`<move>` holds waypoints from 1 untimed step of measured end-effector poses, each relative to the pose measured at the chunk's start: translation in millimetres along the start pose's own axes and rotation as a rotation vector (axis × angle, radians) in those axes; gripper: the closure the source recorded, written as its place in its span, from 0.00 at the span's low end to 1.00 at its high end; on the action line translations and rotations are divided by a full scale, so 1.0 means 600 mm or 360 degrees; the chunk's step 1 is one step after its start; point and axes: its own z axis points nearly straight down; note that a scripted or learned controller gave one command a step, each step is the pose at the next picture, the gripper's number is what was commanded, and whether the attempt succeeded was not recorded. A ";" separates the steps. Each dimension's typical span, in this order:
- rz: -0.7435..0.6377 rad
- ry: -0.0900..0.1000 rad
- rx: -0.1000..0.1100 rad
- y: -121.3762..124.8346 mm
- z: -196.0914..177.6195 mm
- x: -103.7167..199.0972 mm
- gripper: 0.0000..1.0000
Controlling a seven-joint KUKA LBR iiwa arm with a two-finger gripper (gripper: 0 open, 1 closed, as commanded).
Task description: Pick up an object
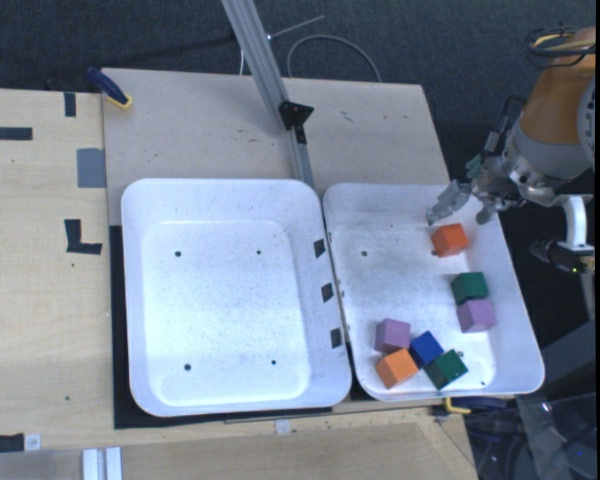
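Two shallow white bins sit side by side on the bench: the left bin (220, 288) and the right bin (400, 268), their inner rims touching along the middle. My arm (558, 108), grey with an orange band, comes in from the right edge over the right bin's upper right corner. A slanted metal rail (265, 63) runs from the top down to where the two bins meet.

My pincer (467, 210) hangs over the upper right part of the right bin, fingers spread apart, nothing between them. One finger points down-left, the other sits just to its right.

Seven small blocks lie in the right bin. Closest to me is an orange cube (449, 239), just below the pincer and slightly left of its midpoint, near the left fingertip; touching or not, I cannot tell. Further down the right side: a green cube (469, 287), then a light purple cube (476, 314) touching it from below. Well apart from the pincer, near the bin's bottom edge, is a cluster: a purple cube (392, 334), a blue cube (425, 348), a second orange cube (397, 367) and a dark green cube (446, 368), packed close together.
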 end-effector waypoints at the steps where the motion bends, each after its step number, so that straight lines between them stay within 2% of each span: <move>1: 0.0000 -0.0003 -0.0017 0.013 -0.410 0.001 0.00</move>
